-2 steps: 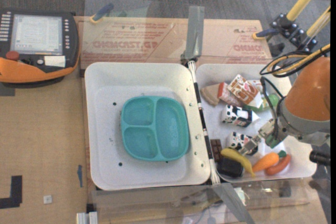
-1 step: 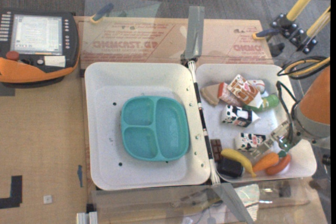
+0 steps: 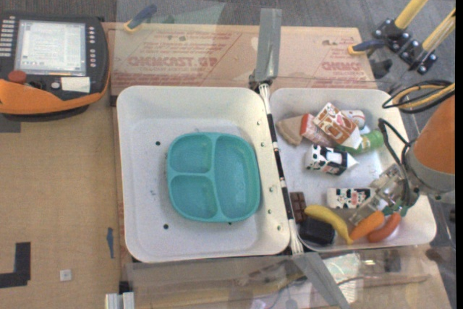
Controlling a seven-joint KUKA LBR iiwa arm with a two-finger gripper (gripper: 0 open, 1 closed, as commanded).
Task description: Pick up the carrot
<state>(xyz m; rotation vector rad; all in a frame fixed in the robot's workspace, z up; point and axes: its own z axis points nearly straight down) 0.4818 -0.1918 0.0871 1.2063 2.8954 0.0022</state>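
Observation:
The orange carrot (image 3: 366, 226) lies near the front right corner of the right bin (image 3: 421, 229), slanted, with its tip toward a yellow banana (image 3: 328, 216). A reddish sausage-shaped piece (image 3: 389, 226) lies right against the carrot's right side. My gripper (image 3: 385, 197) hangs just above and slightly right of the carrot, below the arm's orange band (image 3: 441, 145). Its metal tip comes down close to the carrot's upper end. I cannot tell whether it touches the carrot.
The right bin also holds a black block (image 3: 317, 230), a brown bar (image 3: 296, 205), two cow-patterned cartons (image 3: 329, 159) (image 3: 350, 197), a red-and-white packet (image 3: 333, 125) and a green bottle (image 3: 370, 140). A teal divided plate (image 3: 213, 176) sits in the left bin (image 3: 137, 155).

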